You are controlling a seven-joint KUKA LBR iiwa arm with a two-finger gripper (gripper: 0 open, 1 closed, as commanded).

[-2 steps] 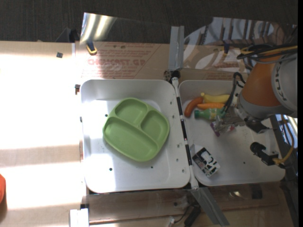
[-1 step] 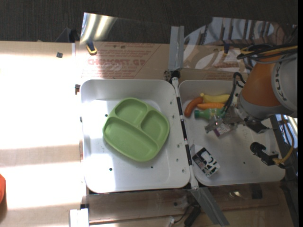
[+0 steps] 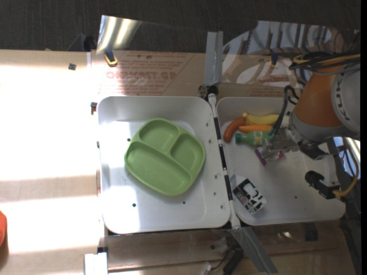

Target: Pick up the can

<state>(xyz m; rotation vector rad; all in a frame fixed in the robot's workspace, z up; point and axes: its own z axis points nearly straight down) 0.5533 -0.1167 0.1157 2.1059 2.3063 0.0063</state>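
Lying on its side near the right bin's (image 3: 298, 208) front edge — the can (image 3: 250, 195); jaws' state cannot be told.

Left bin (image 3: 114, 211): you see one green divided plate (image 3: 165, 156) lying flat near its middle, three compartments facing up.
Right bin (image 3: 298, 202): along its far edge you find a cluster of toy food.
Orange carrot-like piece (image 3: 230, 129): nearest the bin's far-left corner, tilted.
Yellow banana (image 3: 261, 119): just beyond the carrot, along the far edge.
Orange bottle with green cap (image 3: 252, 137): lying on its side beside the banana.
Cardboard sheet (image 3: 152, 73): you see it behind the left bin, printed lettering upside down.
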